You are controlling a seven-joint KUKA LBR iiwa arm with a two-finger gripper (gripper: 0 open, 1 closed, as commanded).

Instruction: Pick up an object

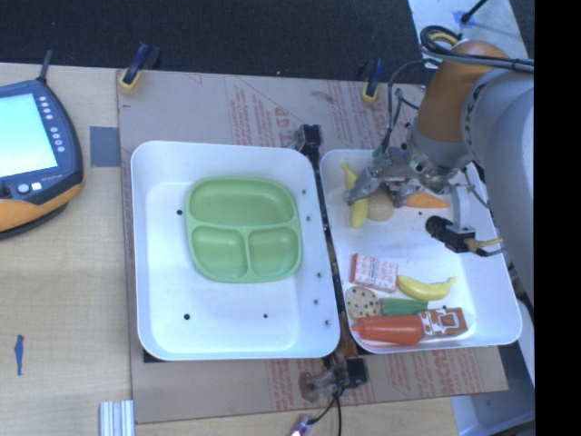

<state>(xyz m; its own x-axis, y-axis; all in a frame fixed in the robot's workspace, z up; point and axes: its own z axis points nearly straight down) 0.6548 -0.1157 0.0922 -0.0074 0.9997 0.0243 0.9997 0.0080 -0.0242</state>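
So the right bin [399,243] is basically the parts pile: all the toy food is dumped in there loose, presumably so the program has plenty to grab at, while the left bin [163,271] just has a green divided plate [245,227] sitting flat in the middle, well apart from the action. The arm [454,98] comes in from the right and bends down steeply over the far end of the right bin, wrist tipped so the pincer [370,185] angles toward that bin's far-left corner. Right under it is a yellow piece [359,213], touching or nearly touching the tip, with a beige lump [381,211] just beside it and an orange carrot [427,202] a bit further right. My guess is the yellow piece is the target. Honestly can't tell if the pincer is spread or closed from this angle, too much metal clutter, and I don't see anything clearly pinched in it. The banana [425,287], red-and-white packet [374,272], cookie [361,302] and red pepper [390,331] sit bunched at the near end, away from the arm. Everything's on the table [54,289].
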